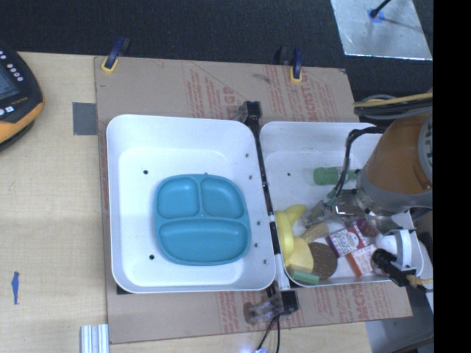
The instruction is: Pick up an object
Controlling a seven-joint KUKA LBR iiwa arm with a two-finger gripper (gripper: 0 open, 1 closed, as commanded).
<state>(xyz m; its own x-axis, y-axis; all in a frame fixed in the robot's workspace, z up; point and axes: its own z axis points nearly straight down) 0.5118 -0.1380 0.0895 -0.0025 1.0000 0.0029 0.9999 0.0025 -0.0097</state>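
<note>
Overhead, the claw [324,213] hung low in the right bin [294,142] above the yellow banana [287,223]. Whether it was apart or together could not be told. The left bin [129,197] held a blue divided plate [202,219].

Arm [397,164] hides right bin's [294,142] far side; hand [331,212] fingers unclear.

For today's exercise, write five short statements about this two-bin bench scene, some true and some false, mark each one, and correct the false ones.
1. The blue tray lies in the left bin. True.
2. The blue tray has two sections. False: it has three, two small above one large.
3. The arm is over the right bin. True.
4. The yellow piece sits in the left bin. False: it lies in the right bin, near the divider between the bins.
5. The green item lies on the tray. False: it is in the right bin, beside the arm.
</note>
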